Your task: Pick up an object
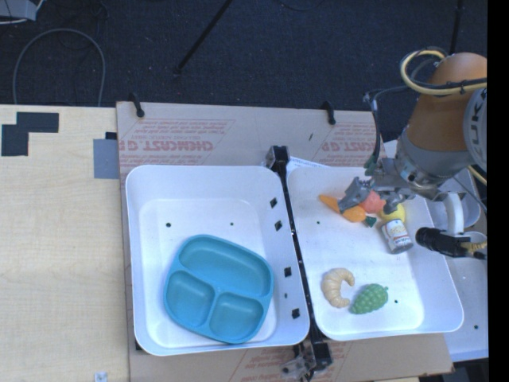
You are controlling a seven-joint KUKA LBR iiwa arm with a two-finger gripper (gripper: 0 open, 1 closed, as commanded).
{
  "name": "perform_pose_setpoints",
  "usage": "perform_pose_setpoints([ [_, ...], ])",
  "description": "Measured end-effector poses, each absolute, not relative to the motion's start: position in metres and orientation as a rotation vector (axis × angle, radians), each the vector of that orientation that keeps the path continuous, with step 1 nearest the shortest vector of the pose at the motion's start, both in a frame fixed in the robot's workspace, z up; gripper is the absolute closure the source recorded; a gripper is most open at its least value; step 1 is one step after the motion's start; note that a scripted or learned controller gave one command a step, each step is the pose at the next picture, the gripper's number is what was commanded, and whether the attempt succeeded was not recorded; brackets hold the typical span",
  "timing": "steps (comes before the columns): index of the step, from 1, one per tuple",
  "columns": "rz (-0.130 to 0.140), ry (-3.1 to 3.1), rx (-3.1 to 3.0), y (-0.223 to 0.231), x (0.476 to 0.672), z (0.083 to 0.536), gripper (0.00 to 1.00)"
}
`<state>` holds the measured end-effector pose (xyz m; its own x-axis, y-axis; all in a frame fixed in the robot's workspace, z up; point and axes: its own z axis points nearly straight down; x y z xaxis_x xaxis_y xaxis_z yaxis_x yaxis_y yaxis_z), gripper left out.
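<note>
Nearest, toward the front edge of the right bin, lie one cream croissant and one green bunch of grapes, touching or nearly so, well apart from the gripper. In the left bin a single blue divided plate sits toward the front edge. Farther back, near the right bin's far right corner, the gripper hangs low over a small cluster: one orange carrot whose long axis runs toward the bin's dividing edge, an orange-red piece, something yellow, and one small bottle just nearside of it. The likeliest object lies directly under the pincer; whether its fingers are spread or clenched I cannot tell, since the toys probably hide the tips.
</note>
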<state>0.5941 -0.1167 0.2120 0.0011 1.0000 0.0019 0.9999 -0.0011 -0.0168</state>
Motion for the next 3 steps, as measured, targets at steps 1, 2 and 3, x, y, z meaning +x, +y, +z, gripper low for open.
perform_pose_setpoints([
  [1,0.003,-2.220,-2.219,-0.117,0.597,0.221,0.00],
  [2,0.007,-2.217,-2.217,-0.123,0.589,0.171,0.00],
  [3,0.005,-2.217,-2.218,-0.120,0.590,0.128,0.00],
])
